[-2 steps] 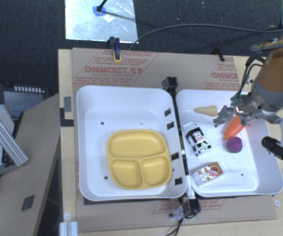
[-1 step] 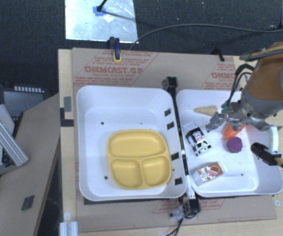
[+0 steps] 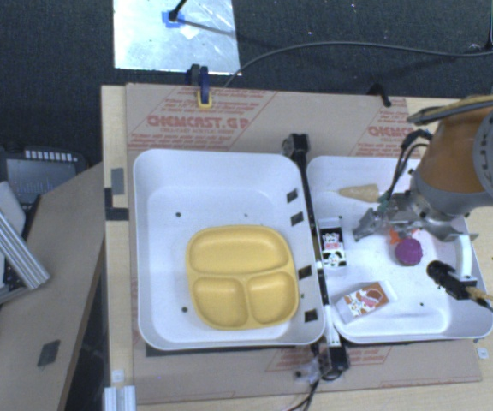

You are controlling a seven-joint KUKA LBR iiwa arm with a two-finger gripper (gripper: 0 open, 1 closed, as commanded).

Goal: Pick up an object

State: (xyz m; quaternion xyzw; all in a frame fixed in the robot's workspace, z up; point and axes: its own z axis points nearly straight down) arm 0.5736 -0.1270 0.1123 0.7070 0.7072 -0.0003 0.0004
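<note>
The grey arm with its orange band reaches in from the right over the right shallow white bin (image 3: 452, 319), its wrist angled down and leftward. The two-finger gripper (image 3: 382, 218) hangs low over the bin's middle; whether its claw is wide or narrow cannot be told. Just right of it lies a small round purple object (image 3: 409, 251). A tan cone-shaped piece (image 3: 359, 193) lies farther back, long axis left-right. A small orange-and-white carton (image 3: 364, 301) sits near, tilted. The left white bin (image 3: 157, 178) holds a yellow divided plastic tray (image 3: 240, 275).
</note>
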